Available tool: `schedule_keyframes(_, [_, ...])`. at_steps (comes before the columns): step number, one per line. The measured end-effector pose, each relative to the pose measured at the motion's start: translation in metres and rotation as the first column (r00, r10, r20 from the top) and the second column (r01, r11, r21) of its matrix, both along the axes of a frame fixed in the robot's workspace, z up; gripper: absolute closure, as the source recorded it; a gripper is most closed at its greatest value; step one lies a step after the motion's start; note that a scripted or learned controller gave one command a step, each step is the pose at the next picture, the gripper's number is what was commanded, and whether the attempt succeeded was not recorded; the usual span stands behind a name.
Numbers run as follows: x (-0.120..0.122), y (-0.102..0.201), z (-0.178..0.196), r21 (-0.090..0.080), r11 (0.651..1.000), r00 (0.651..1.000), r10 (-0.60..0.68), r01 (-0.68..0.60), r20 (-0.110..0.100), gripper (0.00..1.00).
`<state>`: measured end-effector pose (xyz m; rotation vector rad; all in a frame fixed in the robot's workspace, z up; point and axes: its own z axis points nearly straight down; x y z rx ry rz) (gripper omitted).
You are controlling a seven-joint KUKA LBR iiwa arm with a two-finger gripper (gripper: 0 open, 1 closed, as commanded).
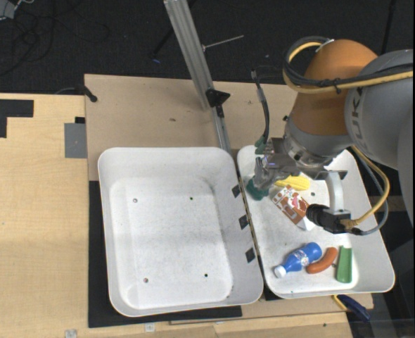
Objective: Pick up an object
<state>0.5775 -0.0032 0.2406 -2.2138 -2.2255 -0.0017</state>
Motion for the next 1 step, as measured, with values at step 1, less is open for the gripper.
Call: schedule_keyframes(1, [0.0235, 0.0508, 0.0065, -0.001, 1.000, 1.000, 0.000, 0.000, 0.000, 1.00])
